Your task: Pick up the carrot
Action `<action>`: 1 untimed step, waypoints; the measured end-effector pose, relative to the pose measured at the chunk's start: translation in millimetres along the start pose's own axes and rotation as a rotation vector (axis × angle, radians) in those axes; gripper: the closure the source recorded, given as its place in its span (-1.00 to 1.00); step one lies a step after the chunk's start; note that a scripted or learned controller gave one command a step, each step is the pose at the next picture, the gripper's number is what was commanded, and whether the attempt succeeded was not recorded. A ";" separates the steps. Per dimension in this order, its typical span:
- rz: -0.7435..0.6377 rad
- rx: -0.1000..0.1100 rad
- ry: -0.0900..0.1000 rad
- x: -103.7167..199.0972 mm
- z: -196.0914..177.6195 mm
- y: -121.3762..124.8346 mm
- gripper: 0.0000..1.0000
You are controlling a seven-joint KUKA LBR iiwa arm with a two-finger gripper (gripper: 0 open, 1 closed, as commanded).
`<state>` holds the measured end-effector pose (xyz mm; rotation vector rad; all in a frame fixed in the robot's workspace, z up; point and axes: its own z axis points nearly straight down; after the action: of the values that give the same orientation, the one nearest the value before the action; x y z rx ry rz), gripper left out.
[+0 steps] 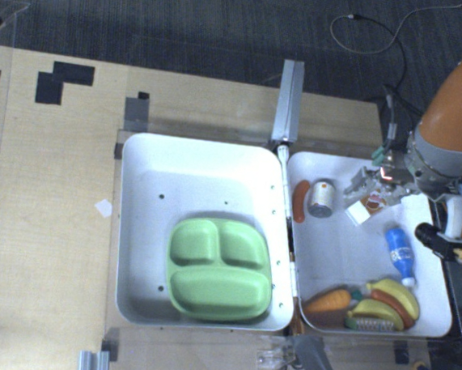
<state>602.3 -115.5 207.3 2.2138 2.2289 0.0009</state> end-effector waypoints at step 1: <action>0.071 -0.011 0.000 22.8 118.6 -64.8 -1.00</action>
<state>537.5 -93.1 88.7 2.2863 2.1429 0.0132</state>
